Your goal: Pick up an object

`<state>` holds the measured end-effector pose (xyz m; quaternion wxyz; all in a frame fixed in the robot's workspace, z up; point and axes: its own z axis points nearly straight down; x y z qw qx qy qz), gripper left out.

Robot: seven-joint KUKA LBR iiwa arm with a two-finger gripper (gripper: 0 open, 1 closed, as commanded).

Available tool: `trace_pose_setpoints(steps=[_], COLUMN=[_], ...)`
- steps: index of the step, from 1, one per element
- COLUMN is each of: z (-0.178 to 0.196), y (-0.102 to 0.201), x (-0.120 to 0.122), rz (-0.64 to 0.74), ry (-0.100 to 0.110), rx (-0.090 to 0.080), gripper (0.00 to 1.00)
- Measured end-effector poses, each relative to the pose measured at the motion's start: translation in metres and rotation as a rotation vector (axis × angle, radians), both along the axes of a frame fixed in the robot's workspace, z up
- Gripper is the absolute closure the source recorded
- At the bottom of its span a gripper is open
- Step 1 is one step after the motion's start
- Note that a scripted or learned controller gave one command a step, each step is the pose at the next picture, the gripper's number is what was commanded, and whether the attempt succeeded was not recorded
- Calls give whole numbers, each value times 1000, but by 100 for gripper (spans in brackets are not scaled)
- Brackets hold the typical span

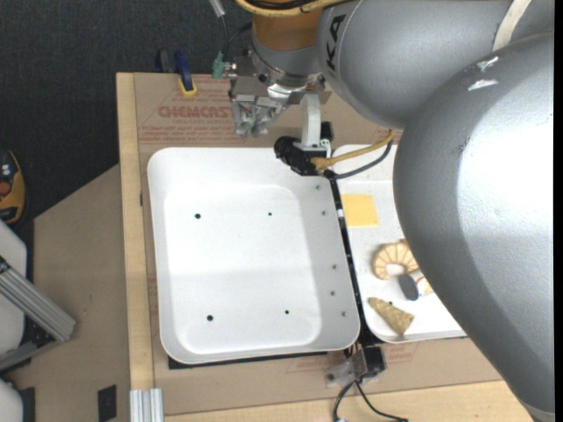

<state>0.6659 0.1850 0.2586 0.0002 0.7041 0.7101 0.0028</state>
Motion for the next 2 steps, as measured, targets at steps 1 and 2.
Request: trace_pose_setpoints(steps=[1, 2], z=[13, 26], y=[42, 40], x=[0, 1], rz=[-4, -7], ry=[0, 0], rx=[-2, -3], gripper=[100, 100])
